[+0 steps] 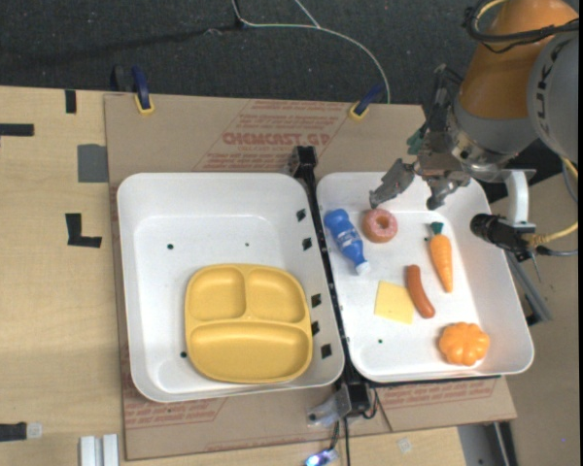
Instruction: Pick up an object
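From the overhead camera I saw the arm (520, 61) reaching in from the right, its orange band above the wrist, and the gripper (413, 190) hung over the far edge of the right bin (505, 357) with its two fingers (387, 190) spread apart and nothing between them. The nearest thing to the fingertips was a pink doughnut (379, 225), lying flat on the bin floor just below and slightly left of the gripper; whether the fingers were touching it or hovering above it I could not tell from this angle. Just left of the doughnut lay a blue bottle (344, 238) on its side, its white cap pointing toward the near edge, close along the divider between the two bins. To the right of the doughnut an orange carrot (441, 260) with a green top lay lengthwise, and beside it, nearer the middle, a reddish sausage (420, 290) lay touching a yellow wedge of cheese (394, 303). A small orange pumpkin (463, 344) sat in the near right corner of that bin, apart from the rest. The left bin (146, 221) held a yellow divided plate (249, 322) with three compartments, lying toward its near side. Both bins rested on a sheet of cardboard (262, 134) clamped to the wooden bench (39, 289).
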Controlling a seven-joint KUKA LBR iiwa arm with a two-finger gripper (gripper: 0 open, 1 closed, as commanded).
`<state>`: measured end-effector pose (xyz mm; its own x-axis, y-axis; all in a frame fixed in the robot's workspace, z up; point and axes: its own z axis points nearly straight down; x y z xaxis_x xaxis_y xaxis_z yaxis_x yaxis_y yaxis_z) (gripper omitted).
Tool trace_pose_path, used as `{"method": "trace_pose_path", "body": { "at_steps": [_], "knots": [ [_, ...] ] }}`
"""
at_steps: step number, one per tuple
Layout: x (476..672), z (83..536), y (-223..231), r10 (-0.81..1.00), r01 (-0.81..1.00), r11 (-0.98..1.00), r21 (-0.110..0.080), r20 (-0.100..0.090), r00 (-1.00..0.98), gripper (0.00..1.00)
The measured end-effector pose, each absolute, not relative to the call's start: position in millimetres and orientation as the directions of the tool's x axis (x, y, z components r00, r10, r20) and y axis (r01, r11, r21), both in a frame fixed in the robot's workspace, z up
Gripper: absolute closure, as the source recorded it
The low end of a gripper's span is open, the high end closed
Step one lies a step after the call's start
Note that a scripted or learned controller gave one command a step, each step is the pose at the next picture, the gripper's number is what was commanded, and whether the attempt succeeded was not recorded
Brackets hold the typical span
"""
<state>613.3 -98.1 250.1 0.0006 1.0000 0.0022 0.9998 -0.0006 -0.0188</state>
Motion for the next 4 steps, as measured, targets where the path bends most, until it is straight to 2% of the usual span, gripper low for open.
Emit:
{"method": "trace_pose_path", "body": {
  "at_steps": [1,2,4],
  "knots": [
    [615.2,257,-98,1.0,1.0,0.002,-0.007,0.001,-0.002,0.0],
    [616.9,189,-96,1.0,1.0,0.001,-0.014,0.0,-0.001,0.0],
    [607.7,81,-100,1.0,1.0,0.001,-0.007,-0.001,-0.001,0.0]
  ]
}}
